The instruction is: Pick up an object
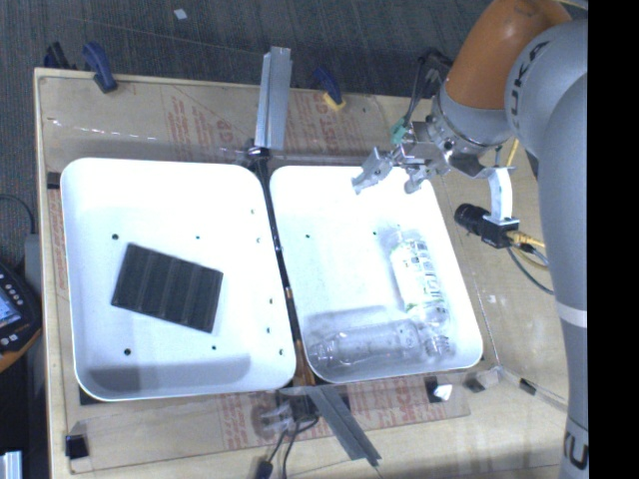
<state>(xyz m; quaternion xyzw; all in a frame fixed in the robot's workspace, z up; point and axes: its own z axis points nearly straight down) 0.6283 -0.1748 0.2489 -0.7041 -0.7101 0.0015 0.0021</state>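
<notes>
A flat dark ribbed rectangle (167,286) lies in the left bin (90,183). In the right bin (310,218), a clear plastic bottle with a white label (415,269) lies lengthwise near the right wall. A second clear bottle (374,342) lies along the front wall. My gripper (388,174) hovers over the right bin's far edge, well above and behind the labelled bottle. Its two fingers stand apart with nothing between them.
A metal bar (273,98) rises behind the gap between the bins. Blue clamps (100,68) hold the bench's far edge. A dark handheld device (12,307) sits beyond the left edge of the bench.
</notes>
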